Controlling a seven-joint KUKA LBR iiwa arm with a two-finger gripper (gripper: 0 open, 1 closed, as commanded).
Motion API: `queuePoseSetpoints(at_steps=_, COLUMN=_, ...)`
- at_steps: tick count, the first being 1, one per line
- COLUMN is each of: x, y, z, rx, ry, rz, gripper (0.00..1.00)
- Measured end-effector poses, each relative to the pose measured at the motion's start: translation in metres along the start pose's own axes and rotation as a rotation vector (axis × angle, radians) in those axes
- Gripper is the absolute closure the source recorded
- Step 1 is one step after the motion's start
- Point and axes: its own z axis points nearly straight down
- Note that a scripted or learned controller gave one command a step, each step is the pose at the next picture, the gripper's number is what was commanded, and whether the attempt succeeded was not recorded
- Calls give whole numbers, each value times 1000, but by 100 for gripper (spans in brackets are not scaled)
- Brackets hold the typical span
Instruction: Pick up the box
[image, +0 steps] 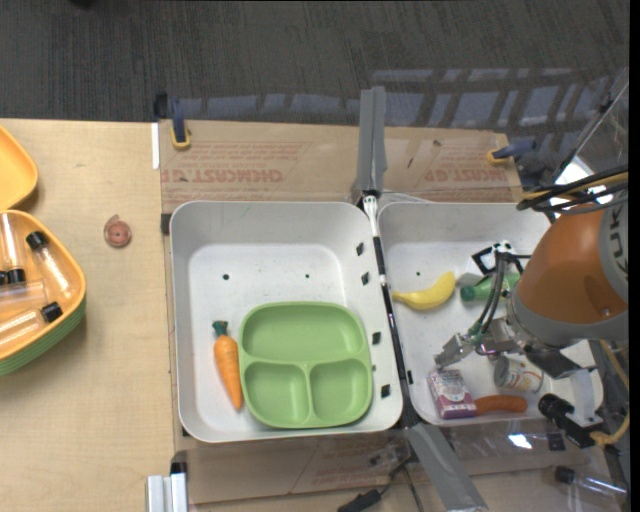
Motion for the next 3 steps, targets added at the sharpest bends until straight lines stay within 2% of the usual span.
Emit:
queuePoseSetpoints(at_steps=1, x=-1, y=0, z=-9, rx=-1, ry=0, rz=3, gripper=100)
queuePoseSetpoints(at_steps=2, x=-1, y=0, z=-9, rx=-1, ry=0, rz=3, gripper=0)
queuePoseSetpoints(at_steps=3, x=-80, y=-11, z=0, rx=-2, ry=-1, rz=-3, gripper=0)
